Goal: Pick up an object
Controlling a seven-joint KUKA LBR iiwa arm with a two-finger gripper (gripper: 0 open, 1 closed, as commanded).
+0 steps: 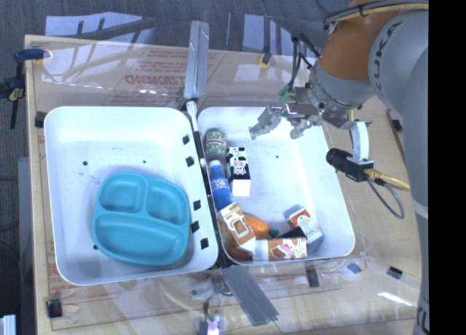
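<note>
My gripper (278,129) hangs open over the back of the right bin (328,188), its two fingers spread and nothing between them. Below and to its left, along the bin's left wall, lie a green-lidded can (215,141), a blue bottle (219,181) and a small cow-patterned box (237,162) with a white block (241,187) beside it. At the bin's front sit an orange-and-white carton (236,225), an orange object (260,226), a flat brown carton (288,248) and a small red-and-white carton (301,221).
The left bin (73,144) holds a blue divided plate (142,218). A metal divider bar (196,57) runs back from between the bins. A black cable connector (349,164) hangs off the arm over the right bin's right rim.
</note>
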